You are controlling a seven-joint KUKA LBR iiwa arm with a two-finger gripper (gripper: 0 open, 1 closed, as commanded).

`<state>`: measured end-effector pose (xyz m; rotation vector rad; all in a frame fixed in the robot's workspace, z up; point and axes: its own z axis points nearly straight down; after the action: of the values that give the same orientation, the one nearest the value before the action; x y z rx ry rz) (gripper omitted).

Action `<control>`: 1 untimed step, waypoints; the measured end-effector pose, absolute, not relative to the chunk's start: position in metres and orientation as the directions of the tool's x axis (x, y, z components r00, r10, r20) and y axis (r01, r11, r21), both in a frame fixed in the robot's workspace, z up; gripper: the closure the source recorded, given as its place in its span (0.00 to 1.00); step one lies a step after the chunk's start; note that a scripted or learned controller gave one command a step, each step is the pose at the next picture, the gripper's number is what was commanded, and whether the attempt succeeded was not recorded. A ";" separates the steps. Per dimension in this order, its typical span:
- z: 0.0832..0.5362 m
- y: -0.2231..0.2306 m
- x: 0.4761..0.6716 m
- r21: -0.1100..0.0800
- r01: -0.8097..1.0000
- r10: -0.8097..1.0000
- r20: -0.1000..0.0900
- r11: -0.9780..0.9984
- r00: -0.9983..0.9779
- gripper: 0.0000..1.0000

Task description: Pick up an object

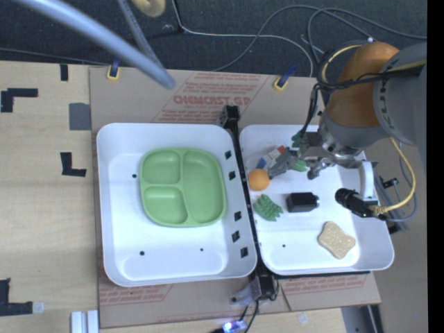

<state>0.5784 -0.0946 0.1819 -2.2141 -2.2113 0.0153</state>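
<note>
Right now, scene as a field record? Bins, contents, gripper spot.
left bin: green divided plate
right bin: orange ball, green leafy item, black block, tan bread-like piece
gripper: low over right bin's upper part, above and right of the ball
held object: none seen between the fingers
arm: reaches in from the right

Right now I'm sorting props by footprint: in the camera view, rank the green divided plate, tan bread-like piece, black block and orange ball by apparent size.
1. green divided plate
2. tan bread-like piece and black block: too alike to rank
3. orange ball, smallest
</note>
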 end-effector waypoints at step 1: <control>0.190 -0.095 0.582 -0.002 1.000 1.000 0.001 0.002 -0.002 0.00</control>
<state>0.5817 -0.0946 0.1895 -2.2184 -2.2220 0.0016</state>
